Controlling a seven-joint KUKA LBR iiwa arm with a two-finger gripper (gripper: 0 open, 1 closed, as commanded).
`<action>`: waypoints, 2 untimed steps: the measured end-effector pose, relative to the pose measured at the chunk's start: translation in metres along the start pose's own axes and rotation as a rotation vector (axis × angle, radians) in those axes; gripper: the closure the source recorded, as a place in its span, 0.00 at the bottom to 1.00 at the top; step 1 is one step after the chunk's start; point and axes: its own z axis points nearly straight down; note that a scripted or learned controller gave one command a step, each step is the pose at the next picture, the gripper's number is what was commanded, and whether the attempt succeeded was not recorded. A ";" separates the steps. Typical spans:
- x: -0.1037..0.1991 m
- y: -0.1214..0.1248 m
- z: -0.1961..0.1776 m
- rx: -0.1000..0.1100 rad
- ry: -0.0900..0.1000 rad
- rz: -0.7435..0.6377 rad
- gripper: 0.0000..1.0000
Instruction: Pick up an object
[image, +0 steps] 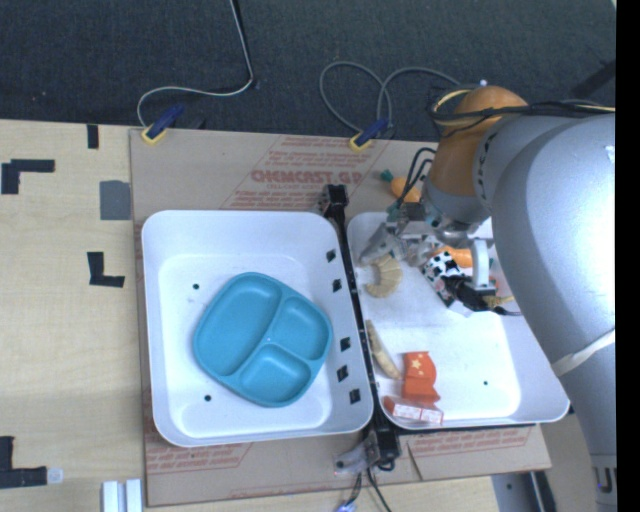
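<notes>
Gripper (392, 243) at the end of the grey arm (560, 210) sits low in the right bin (500, 390), at its upper left corner; whether it is apart or together I cannot tell. Just below it lies a pale tan curved object (383, 279). Further down the bin are a long tan piece (381, 350) and an orange-red box (418, 375). The left bin (170, 250) holds a blue divided plate (262, 338).
</notes>
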 end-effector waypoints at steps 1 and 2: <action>-0.004 0.004 0.008 0.008 0.002 0.002 0.00; 0.002 0.003 0.008 0.005 -0.003 0.003 0.00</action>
